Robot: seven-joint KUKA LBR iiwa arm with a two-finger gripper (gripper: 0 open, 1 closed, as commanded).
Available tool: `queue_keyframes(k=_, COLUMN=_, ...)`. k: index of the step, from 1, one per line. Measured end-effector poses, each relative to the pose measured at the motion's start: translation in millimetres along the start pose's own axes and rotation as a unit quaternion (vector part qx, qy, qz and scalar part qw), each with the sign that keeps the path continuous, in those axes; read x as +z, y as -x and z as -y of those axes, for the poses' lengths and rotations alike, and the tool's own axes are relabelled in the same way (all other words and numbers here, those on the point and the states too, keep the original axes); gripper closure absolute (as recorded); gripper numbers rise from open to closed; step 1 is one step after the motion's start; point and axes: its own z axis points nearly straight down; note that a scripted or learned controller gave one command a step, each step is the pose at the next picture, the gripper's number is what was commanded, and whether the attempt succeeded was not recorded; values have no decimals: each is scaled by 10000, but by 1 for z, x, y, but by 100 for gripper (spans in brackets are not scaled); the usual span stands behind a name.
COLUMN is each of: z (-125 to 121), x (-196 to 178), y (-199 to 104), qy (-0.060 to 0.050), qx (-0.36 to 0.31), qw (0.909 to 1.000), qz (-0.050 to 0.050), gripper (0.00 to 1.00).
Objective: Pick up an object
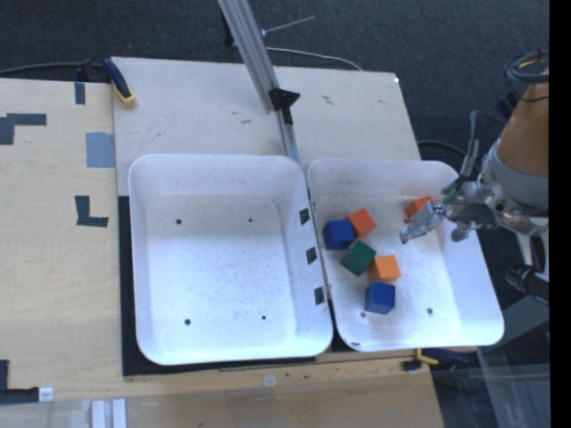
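Six small blocks sit in the right bin [464,319]: two blue, three orange, one green [358,258]. Jaws: cannot tell.

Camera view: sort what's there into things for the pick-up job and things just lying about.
For the job:
- claw
- right bin
- blue cubes
- orange cubes
- green cube

Lying about:
- left bin
- yellow-tipped clamp
- metal rail

- No words, numbers, labels or brand names could be read anywhere.
- The coloured blocks [361,257] in the right bin [464,319] bore no markings.
- Dark tape pieces [87,210] on the left bench formed no letters.
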Motion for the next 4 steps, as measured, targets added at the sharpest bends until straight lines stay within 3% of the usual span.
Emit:
queue_keyframes(k=1, z=0, x=-10, y=-1, qy=-3, qx=-11, qw=10000, qz=-3, gripper=100)
queue_keyframes(k=2, z=0, x=-9, y=-1, qy=-5, qx=-8, qw=10000, qz=-4, gripper=0)
queue_keyframes(k=3, z=-19, x=154, y=3, qy=-6, qx=8, qw=10000, qz=-18, gripper=0)
queue_keyframes(k=4, z=-21, x=139, y=5, qy=33, qx=3, qw=10000, qz=5, gripper=100)
